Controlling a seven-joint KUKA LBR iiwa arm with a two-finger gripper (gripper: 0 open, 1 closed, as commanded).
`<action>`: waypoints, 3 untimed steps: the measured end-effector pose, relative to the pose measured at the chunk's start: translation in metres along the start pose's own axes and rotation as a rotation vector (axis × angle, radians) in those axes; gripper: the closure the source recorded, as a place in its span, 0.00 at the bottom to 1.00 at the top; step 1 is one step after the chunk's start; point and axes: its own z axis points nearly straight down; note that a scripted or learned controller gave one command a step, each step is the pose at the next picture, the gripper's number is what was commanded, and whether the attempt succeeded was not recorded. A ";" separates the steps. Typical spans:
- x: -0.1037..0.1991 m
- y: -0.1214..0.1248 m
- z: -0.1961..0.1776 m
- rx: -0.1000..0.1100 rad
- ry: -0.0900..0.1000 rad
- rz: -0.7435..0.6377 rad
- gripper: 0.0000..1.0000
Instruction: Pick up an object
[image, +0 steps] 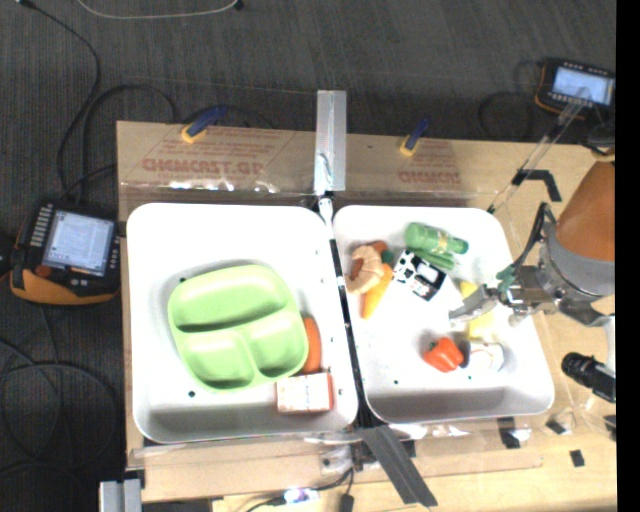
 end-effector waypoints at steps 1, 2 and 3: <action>-0.044 0.052 0.127 -0.003 0.000 -0.263 0.00; -0.005 0.018 0.132 -0.013 -0.009 -0.245 0.00; -0.021 0.071 0.122 -0.003 0.000 -0.343 0.00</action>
